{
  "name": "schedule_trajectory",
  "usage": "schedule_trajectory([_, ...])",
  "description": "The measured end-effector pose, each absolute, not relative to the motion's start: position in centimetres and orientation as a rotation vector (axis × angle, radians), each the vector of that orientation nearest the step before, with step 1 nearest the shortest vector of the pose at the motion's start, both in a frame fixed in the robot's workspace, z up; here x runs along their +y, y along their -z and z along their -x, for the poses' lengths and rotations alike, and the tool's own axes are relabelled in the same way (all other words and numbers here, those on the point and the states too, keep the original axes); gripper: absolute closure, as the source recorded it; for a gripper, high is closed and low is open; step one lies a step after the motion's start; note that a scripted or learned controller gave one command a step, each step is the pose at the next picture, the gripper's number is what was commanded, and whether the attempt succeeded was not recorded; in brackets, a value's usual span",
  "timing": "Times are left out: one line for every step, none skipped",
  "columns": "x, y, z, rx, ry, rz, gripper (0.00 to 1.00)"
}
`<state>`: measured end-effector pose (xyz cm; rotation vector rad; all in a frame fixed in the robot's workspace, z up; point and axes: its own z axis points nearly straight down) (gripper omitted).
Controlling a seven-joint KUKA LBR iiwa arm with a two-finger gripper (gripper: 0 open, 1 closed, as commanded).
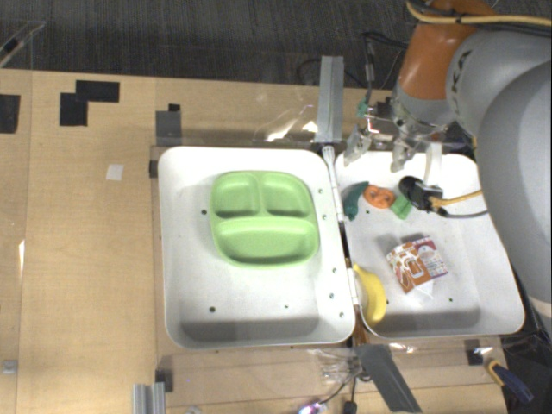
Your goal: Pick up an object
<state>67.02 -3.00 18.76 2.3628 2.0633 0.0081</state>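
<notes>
Grey and orange, the KUKA arm (pixel 483 67) reaches over the right bin's (pixel 483 313) far edge. Left of that bin sits the left bin (pixel 181 300), bearing a green divided plate (pixel 263 216). The gripper (pixel 379 152) hangs spread wide, holding nothing, above the right bin's far left corner. Inside that bin lie a snack packet (pixel 417 264) at centre, a banana (pixel 373 292) by the near left wall, and a small orange-and-teal toy (pixel 371 197) just below the gripper.

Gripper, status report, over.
Gripper above right bin's far end, open, nothing held. Banana, packet, small toys lie below. Nothing blocking.
</notes>
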Motion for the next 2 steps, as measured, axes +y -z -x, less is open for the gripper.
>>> schedule_trajectory([-10.5,-13.3,-64.1,1.775,-0.003,-2.589,0.00])
schedule_trajectory([-12.6,-10.4,-62.0,1.446,-0.026,-2.782,0.00])
